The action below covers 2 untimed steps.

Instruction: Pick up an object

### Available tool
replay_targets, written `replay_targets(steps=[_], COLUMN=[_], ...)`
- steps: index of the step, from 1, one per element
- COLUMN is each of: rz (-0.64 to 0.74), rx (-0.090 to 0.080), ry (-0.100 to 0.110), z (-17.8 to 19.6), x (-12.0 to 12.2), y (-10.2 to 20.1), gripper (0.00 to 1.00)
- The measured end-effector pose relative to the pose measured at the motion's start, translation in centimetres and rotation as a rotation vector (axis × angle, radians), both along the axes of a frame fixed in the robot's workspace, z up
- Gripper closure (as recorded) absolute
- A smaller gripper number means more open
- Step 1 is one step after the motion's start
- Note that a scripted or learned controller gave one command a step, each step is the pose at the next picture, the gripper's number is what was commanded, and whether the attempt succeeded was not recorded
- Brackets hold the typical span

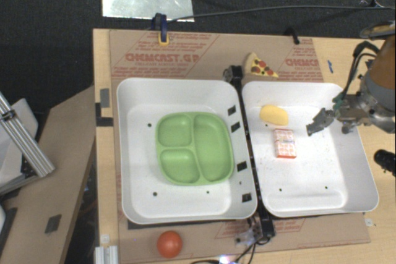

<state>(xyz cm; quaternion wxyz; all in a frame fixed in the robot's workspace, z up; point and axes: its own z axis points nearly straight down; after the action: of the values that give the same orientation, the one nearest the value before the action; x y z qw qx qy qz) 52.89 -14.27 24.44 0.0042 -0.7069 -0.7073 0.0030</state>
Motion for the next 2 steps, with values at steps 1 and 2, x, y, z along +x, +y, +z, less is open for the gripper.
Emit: replay_targets(steps=[1, 2], rz=[0.003, 0.001], rx=[-0.002, -0.001], ry=[-0.012, -0.01], z=[0.6, -5.1], x=[0.2, -0.6], y=[0.0, 0.0], gripper=[0.0, 0.0])
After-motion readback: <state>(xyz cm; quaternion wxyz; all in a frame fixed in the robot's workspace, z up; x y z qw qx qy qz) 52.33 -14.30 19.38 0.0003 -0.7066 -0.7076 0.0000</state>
